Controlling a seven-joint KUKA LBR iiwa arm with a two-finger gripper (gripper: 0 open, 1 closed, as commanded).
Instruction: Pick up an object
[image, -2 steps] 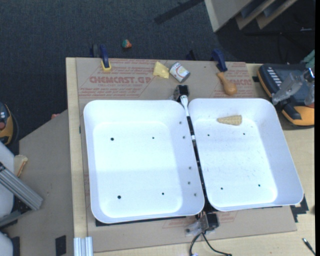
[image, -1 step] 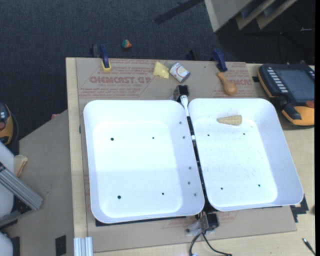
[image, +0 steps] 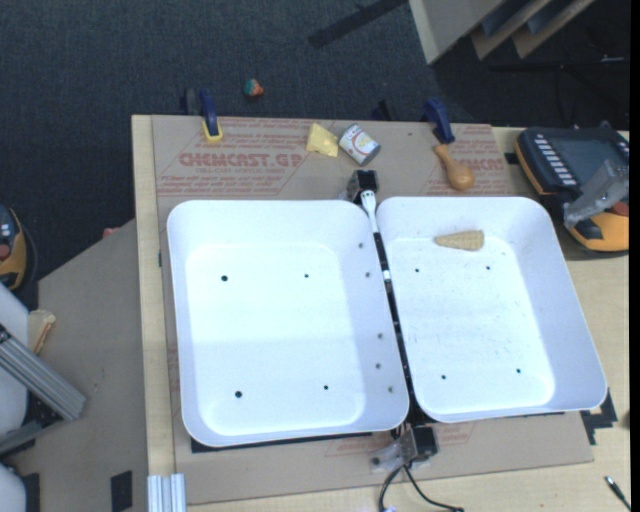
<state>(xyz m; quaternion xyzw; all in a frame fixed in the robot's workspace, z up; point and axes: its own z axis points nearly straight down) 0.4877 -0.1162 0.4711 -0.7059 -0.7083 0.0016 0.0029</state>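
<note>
2 bins side by side. Right bin (image: 560, 330) has 1 item: a tan cone (image: 459, 240) lying flat near its far wall, toward the inner corner. Left bin (image: 200, 300) offers me no target. Loose bits sit on the board (image: 160, 170) behind the bins, outside reach of the task. Jaws: I cannot tell their state. My plan: come in above the cone, align the fingers across its short axis, descend straight. It looks low and flat, possibly soft; a wall-side finger may clip the rim.
</note>
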